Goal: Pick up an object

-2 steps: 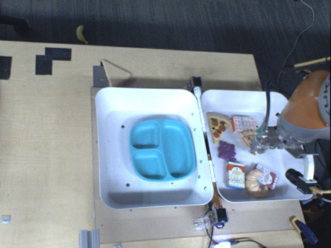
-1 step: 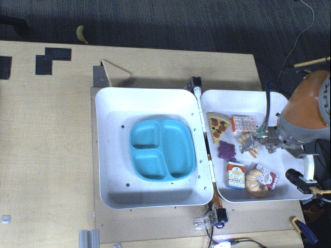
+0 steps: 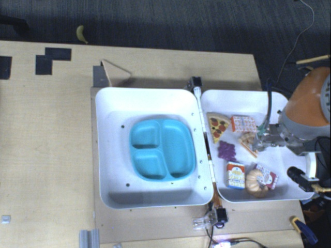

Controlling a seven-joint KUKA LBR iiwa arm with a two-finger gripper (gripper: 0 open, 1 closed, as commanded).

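The right bin (image 3: 274, 98) holds several small things. A pizza slice (image 3: 217, 126) and a red-and-white carton (image 3: 243, 123) lie at its far left. A purple piece (image 3: 226, 150) lies in the middle left. Near the front are a small juice box (image 3: 236, 175), a round bun (image 3: 254, 182) and a red-and-white packet (image 3: 268, 176). A tan flat piece (image 3: 247, 141) lies in the middle. My gripper (image 3: 258, 141) is low over its right end, and whether it touches the piece is hidden.
The left bin (image 3: 111, 138) holds a blue divided tray (image 3: 162, 149). The shared bin rim (image 3: 205, 138) runs between the two bins. My arm with its orange band (image 3: 309, 102) covers the right bin's right side.
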